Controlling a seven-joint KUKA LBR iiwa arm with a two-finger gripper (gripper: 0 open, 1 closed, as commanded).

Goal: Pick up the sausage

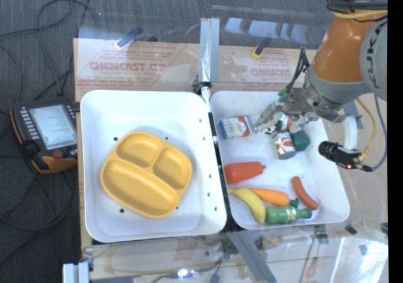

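1. Two shallow white bins sit side by side on the bench; the left white bin point(94, 212) holds a yellow plastic tray with three compartments point(146, 173), lying slightly turned near its middle.
2. The right white bin point(334, 209) holds the food items; the short orange-red sausage point(305, 193) lies near its lower right corner, set at a slant, apart from the other items and close to the right wall.
3. Just left of the sausage lies an orange carrot point(272, 196); below the carrot a green bottle point(286, 214) lies on its side, and a yellow banana point(250, 203) curves at the carrot's left end, touching it.
4. A larger red-orange block-shaped item point(244, 172) lies above the banana, near the divider between the bins; a small white and orange carton point(235, 127) lies in the upper left part of the bin.
5. The grey arm with its orange band point(343, 48) reaches in from the right over the upper part of the right bin; the gripper point(277, 119) hangs just right of the carton, well apart from the sausage; how wide it stands I cannot tell.
6. A small red and white can point(284, 144) and a dark green object point(300, 141) lie just below the gripper, touching each other.
7. A handheld control pendant point(43, 133) rests on the floor left of the bench.
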